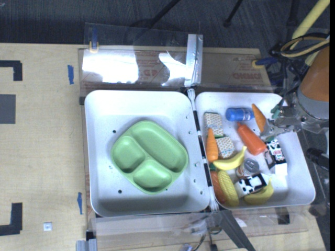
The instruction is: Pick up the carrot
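Observation:
In the right bin [298, 192] several toy foods lie in a heap. A slim, tapered orange carrot [258, 117] lies near the bin's back right, pointing toward the back. A second orange carrot-like piece [211, 145] rests along the bin's left wall. Between them lies a thicker orange-red piece [250, 139]. My gripper [273, 124] hangs low at the right side of the bin, just right of the slim carrot and the orange-red piece. I see nothing held in it.
The left bin [99, 114] holds a green divided plate [149, 155]. Also in the right bin are a blue can [238, 114], a banana [230, 162], corn [226, 184], a cow-patterned toy [255, 183] and small boxes. A clear panel stands behind the bins.

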You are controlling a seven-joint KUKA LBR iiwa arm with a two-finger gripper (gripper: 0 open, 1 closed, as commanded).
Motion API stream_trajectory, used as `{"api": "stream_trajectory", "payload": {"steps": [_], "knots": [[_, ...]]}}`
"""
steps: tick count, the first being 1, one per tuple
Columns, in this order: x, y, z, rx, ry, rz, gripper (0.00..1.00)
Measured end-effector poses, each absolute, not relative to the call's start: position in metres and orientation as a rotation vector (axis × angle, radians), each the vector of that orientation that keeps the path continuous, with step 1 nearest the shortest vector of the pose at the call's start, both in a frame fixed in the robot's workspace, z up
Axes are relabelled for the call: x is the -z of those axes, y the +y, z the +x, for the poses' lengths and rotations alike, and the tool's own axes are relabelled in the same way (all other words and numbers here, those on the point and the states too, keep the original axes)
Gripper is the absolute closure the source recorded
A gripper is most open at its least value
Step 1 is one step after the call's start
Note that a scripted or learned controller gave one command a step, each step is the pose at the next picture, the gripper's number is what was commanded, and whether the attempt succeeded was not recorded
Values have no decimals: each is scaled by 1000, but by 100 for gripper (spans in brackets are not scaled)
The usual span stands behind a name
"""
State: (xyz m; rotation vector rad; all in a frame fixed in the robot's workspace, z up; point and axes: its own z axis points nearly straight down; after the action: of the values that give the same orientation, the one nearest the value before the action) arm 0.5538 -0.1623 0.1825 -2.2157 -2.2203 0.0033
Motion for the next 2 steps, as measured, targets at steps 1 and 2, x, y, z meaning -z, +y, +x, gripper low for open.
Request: {"api": "stream_trajectory", "payload": {"steps": [1,2], "knots": [[-101,-185,620,-13,-2210,-2225,0],[-104,-201,647,-46,-2434,-1936,0]]}}
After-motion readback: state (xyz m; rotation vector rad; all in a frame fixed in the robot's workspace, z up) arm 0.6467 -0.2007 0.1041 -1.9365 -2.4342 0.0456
